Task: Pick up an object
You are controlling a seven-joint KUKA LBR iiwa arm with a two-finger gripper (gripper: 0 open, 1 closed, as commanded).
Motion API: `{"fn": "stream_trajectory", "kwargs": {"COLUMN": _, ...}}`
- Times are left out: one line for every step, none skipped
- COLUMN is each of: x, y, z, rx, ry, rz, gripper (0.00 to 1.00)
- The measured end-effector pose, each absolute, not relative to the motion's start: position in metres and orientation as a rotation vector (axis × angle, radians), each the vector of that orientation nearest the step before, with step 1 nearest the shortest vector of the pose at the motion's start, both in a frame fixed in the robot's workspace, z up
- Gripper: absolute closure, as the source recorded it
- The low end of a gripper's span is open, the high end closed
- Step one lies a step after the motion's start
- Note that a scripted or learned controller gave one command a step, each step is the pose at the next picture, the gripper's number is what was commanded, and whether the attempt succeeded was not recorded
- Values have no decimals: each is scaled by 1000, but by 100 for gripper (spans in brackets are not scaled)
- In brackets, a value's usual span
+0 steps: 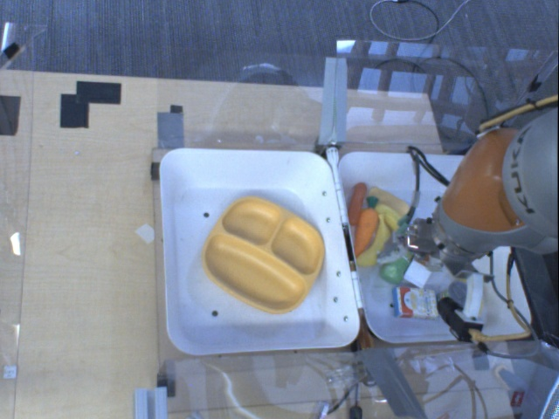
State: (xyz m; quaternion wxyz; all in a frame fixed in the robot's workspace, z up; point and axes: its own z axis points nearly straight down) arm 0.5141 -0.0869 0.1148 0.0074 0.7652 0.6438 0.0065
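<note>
A: Nearest the lens was the arm (489, 190) itself, the orange band bulking over the right bin (384, 326). What of the tool?

B: The tool (417, 244) hung low over the right bin's middle, under the wrist. Its state could not be told; the wrist and cabling hid the working end. Nothing was seen pinched in it.

A: Closest things to it?

B: A small white block (417, 274) just below it, touching or nearly so. A green item (393, 270) just to its left. A small printed carton (413, 302) lay flat toward the bin's near edge.

A: And the likely target?

B: My guess, the produce cluster to the tool's left, against the divider wall: an orange carrot (367, 231), a red-brown piece (356, 203) beside it, and a yellow banana (382, 231) under and behind them. The carrot's long axis ran roughly along the divider, away from the camera. A grasp there would probably want the tool shifted left and closing across that axis.

A: Further out?

B: The left bin (175, 234) held a yellow divided tray (264, 253), three compartments, set at a slant, well apart from the tool. Beyond that, the table (79, 260) with black tape marks (87, 101) at its far left.
</note>
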Motion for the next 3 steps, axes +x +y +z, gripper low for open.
{"fn": "stream_trajectory", "kwargs": {"x": 519, "y": -86, "z": 129, "rx": 2380, "ry": 2011, "rz": 38, "gripper": 100}}
{"fn": "stream_trajectory", "kwargs": {"x": 552, "y": -91, "z": 123, "rx": 2427, "ry": 1990, "rz": 5, "gripper": 100}}
{"fn": "stream_trajectory", "kwargs": {"x": 519, "y": -61, "z": 247, "rx": 2454, "ry": 1955, "rz": 6, "gripper": 100}}
